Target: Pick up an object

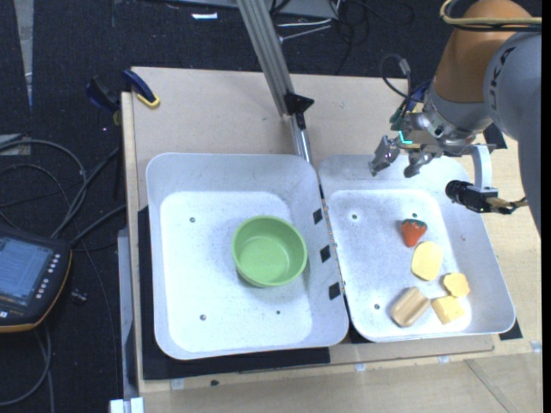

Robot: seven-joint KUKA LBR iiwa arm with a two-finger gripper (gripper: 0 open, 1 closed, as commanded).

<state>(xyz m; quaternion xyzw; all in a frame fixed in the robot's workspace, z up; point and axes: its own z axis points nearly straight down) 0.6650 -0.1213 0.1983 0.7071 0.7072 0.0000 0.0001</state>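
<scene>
The two-finger gripper (397, 161) hangs over the far rim of the right-hand shallow white plastic bin (379, 231), its two dark fingers spread apart with bare bin rim showing between them and nothing caught there; above it the grey arm with its orange band (478, 50) comes in from the right side of the bench.

Inside that right-hand bin, nearer the camera than the gripper and well apart from it, lies a small red strawberry-shaped toy with a green top (413, 231); just on the near side of the strawberry toy sits a rounded pale-yellow lump (427, 261), close to touching it; beside that lump, toward the bin's right wall, is a small yellow cube-like piece (456, 284), and just nearer again a second yellow block (447, 309); to the left of that block, near the bin's front wall, rests a tan bread-coloured cylinder piece (409, 306), tilted on its side.

The left-hand shallow white bin (185, 222) adjoins the right-hand bin along their shared inner edge; a round light-green plastic bowl (269, 251) stands upright toward its middle, well apart from the gripper; a slanted grey metal pole (271, 54) rises behind the join of the two bins; a black handheld pendant with a screen (26, 280) lies on the dark floor to the left of the left-hand bin.
</scene>
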